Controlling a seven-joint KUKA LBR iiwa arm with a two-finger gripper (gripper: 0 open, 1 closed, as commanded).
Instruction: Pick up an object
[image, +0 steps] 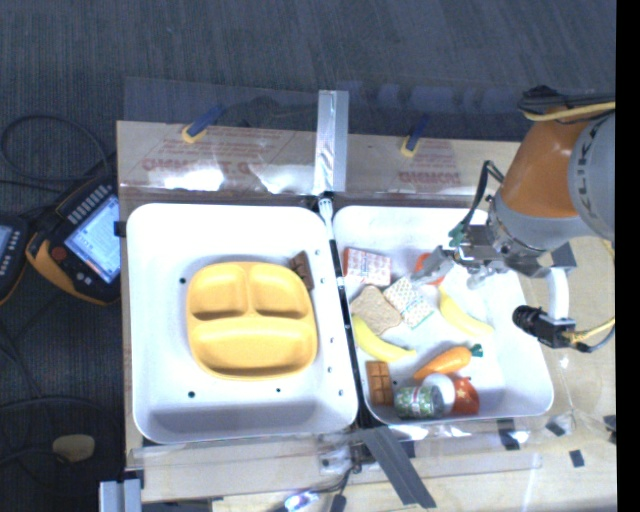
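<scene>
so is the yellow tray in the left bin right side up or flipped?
Right side up. The yellow tray lies flat in the left bin with its recessed compartments facing the camera: two smaller ones along the far side, one wide one nearer.

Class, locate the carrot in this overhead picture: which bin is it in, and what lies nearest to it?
The carrot lies in the right bin, toward its near edge, just above the jar and right of a banana.
</scene>
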